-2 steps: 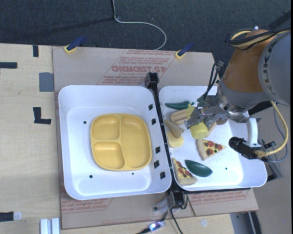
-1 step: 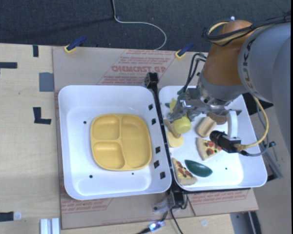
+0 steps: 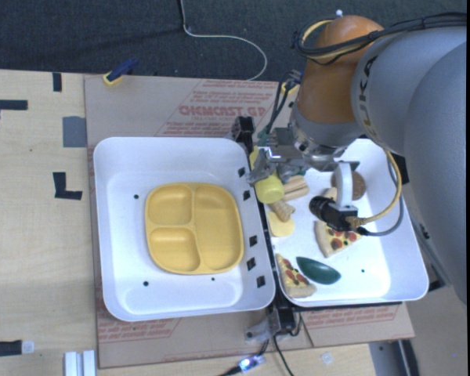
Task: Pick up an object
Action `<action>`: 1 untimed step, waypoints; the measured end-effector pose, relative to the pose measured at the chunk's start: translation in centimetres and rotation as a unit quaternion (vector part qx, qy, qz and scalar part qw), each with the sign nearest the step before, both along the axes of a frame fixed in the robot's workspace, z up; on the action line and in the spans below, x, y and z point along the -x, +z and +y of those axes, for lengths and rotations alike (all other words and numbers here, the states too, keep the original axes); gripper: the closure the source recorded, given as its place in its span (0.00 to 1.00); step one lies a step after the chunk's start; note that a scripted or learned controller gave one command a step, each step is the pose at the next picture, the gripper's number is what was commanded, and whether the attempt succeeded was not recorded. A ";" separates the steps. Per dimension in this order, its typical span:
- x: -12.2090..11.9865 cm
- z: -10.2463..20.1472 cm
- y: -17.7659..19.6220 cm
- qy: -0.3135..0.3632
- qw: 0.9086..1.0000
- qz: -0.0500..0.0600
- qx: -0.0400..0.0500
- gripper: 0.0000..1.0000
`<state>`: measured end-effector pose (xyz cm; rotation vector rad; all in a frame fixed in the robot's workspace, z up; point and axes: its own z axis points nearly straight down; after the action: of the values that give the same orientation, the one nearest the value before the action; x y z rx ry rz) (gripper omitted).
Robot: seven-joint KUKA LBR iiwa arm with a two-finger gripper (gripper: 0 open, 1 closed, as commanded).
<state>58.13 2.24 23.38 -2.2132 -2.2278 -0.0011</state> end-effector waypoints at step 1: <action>0.8 0.3 -0.6 -0.003 1.000 0.001 0.001 1.00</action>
<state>57.36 2.59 22.81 -2.2194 -2.2216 0.0047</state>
